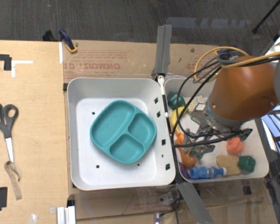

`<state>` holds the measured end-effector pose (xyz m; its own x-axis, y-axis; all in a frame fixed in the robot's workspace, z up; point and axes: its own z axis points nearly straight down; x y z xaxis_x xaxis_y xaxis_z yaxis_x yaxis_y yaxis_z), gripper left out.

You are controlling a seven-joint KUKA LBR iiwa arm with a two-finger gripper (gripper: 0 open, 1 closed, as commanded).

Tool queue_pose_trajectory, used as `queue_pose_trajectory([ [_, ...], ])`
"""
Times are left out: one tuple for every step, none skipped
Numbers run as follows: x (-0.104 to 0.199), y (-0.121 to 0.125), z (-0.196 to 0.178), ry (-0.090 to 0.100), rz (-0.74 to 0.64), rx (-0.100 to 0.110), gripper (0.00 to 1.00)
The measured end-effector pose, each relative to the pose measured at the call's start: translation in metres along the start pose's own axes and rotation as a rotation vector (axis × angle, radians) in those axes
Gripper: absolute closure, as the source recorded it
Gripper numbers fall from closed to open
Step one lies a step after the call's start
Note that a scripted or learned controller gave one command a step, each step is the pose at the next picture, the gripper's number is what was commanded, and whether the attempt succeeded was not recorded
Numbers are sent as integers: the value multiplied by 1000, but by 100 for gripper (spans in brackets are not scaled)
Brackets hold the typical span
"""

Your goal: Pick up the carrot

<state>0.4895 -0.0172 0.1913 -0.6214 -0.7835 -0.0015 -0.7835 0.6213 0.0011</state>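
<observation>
Dark carpet up top, cardboard-covered counter (107,62) below w/ two white bins side by side. Scissors (4,120) lying far off on the wood panel, well away from the hand (200,146).

Hanging low inside the right bin (263,164), arm's orange band (240,92) blocking most of what's under it. Hand's state: cannot tell, dark linkage and cables in the way.

Carrot (187,159), judging by the orange piece w/ green beside it, sits just beside the hand on the side toward the other bin, close to the dividing wall. Touching or not? Can't say. Looks like a descent aimed at that spot, not a lift yet.

Round the hand in the same bin: blue bottle (206,172) just below, tan biscuit-shaped item (227,162) and dark green toy (246,163) further out, orange-pink ball (234,145) alongside, yellow item (176,115) and green item (176,100) above.

Left bin (79,139), across the divider from the hand: one teal divided plate (123,131), three sections, nothing in them.
</observation>
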Motion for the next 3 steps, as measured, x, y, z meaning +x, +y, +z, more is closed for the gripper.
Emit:
queue_pose_trajectory([
  [-4,-17,-96,-2,-193,2,100],
  [49,-25,-77,-1,-272,-1,100],
  [48,-24,-77,-1,-273,-1,0],
])
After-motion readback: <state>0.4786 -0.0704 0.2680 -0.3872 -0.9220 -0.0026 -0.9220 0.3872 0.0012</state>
